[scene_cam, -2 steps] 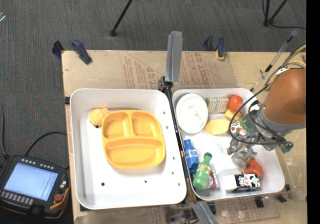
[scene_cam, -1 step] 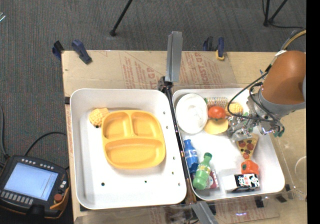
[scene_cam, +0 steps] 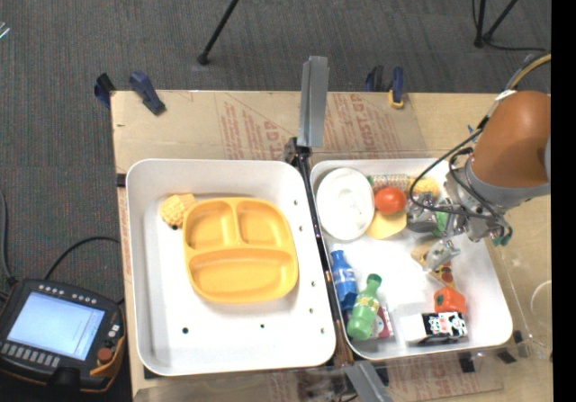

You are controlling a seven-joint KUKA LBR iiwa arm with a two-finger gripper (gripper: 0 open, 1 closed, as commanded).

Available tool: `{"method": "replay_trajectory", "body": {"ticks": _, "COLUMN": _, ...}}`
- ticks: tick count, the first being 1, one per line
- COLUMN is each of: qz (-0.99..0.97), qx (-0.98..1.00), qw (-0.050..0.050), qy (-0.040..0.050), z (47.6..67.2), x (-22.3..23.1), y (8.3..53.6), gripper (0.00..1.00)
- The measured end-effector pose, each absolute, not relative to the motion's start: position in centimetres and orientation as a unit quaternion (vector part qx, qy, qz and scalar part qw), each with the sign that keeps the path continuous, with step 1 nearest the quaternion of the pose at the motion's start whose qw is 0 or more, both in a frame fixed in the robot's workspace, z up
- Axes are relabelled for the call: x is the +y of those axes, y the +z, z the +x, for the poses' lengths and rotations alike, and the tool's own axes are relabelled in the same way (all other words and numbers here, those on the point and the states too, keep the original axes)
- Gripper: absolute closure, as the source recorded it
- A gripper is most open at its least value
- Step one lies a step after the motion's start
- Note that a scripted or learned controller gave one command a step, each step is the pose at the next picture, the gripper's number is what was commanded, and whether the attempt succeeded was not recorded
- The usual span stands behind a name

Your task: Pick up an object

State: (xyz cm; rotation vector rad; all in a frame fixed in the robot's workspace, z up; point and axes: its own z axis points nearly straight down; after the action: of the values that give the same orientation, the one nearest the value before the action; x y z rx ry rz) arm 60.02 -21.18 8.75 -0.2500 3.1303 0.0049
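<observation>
My gripper (scene_cam: pixel 440 253) hangs low over the right side of the right bin (scene_cam: pixel 500 301), below the arm's orange band (scene_cam: pixel 513 144). A small tan item (scene_cam: pixel 421 254) lies right at its left side; I cannot tell whether they touch. Just below it sits an orange item (scene_cam: pixel 443 276). A red tomato (scene_cam: pixel 390 201) rests on a yellow piece (scene_cam: pixel 389 226) beside a white bowl (scene_cam: pixel 344 202). A blue bottle (scene_cam: pixel 342 274) and a green bottle (scene_cam: pixel 364 308) lie near the bin's left wall. An orange-topped black and white carton (scene_cam: pixel 446 319) sits at the front right.
The left bin (scene_cam: pixel 153 301) holds a yellow divided plate (scene_cam: pixel 240 247) with a yellow corn piece (scene_cam: pixel 175 208) at its upper left corner. A grey post (scene_cam: pixel 313 108) stands behind the wall between the bins. A teach pendant (scene_cam: pixel 56 328) lies off the bench at lower left.
</observation>
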Motion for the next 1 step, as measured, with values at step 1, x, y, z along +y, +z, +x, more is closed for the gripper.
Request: {"method": "replay_trajectory", "body": {"ticks": 1, "qz": -0.099, "qx": 0.995, "qw": 0.003, "qy": -0.0036, "z": 63.50, "x": -16.39, "y": 9.00, "gripper": 0.00}}
